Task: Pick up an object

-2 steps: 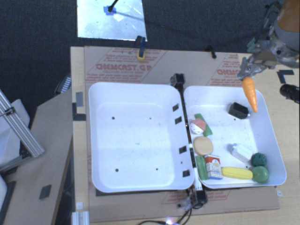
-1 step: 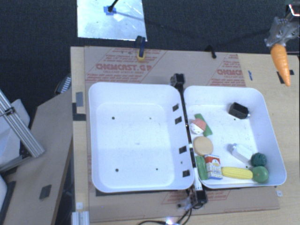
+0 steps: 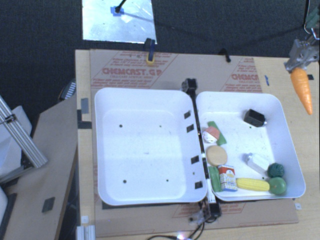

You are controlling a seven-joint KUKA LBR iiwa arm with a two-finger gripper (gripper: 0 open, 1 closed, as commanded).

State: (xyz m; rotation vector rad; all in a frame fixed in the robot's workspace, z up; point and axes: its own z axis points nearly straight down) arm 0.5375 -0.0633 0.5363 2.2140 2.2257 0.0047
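At the right edge, above the bench beside the right bin (image 3: 280, 109), my gripper (image 3: 300, 64) hangs shut on the top of an orange carrot (image 3: 303, 90). The carrot points down and dangles clear of the bin. Inside the right bin lie a black block (image 3: 254, 117), a red and white ball (image 3: 212, 133), a tan disc (image 3: 217, 155), a red and white carton (image 3: 228, 178), a yellow banana-like piece (image 3: 252, 184), a green ball (image 3: 278, 185), a dark green ball (image 3: 275, 170) and a clear bottle (image 3: 256, 161).
The left bin (image 3: 100, 134) sits beside the right one, joined by a dark divider with clips (image 3: 196, 134). Cardboard (image 3: 130, 70) lies under both bins. A shiny metal plate (image 3: 117, 13) lies at the back left.
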